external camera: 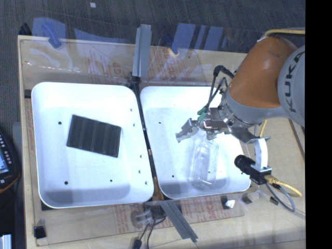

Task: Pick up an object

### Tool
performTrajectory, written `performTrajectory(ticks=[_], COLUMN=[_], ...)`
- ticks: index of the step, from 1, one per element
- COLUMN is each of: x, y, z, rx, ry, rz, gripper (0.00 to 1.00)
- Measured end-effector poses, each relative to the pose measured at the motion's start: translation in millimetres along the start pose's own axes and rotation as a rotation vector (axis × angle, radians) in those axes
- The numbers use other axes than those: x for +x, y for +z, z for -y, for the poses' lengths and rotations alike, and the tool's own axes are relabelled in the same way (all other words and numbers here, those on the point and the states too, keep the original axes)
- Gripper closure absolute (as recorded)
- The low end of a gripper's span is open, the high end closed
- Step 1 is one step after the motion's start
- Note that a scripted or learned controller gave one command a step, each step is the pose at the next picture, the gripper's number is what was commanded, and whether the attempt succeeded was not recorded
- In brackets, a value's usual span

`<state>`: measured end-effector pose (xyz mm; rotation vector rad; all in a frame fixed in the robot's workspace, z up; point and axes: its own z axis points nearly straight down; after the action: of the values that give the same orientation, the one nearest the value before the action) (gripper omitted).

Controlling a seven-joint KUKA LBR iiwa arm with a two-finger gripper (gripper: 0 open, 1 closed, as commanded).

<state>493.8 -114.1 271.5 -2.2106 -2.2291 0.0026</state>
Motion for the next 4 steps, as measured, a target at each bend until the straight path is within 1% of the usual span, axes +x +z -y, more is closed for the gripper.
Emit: performTrajectory(ticks=[1,2,3,4], x=[28,9,-11,29], y=[-32,-30,69,80], z=[-6,-36,-29,-58], rx=[-0.003,-0.003,0.004,-0.001], ry=[-0.057,-0.12,0.267,0.172], rz=[0.001,0.002,0.0,0.0], gripper=[0.0,0.0,0.0,0.0])
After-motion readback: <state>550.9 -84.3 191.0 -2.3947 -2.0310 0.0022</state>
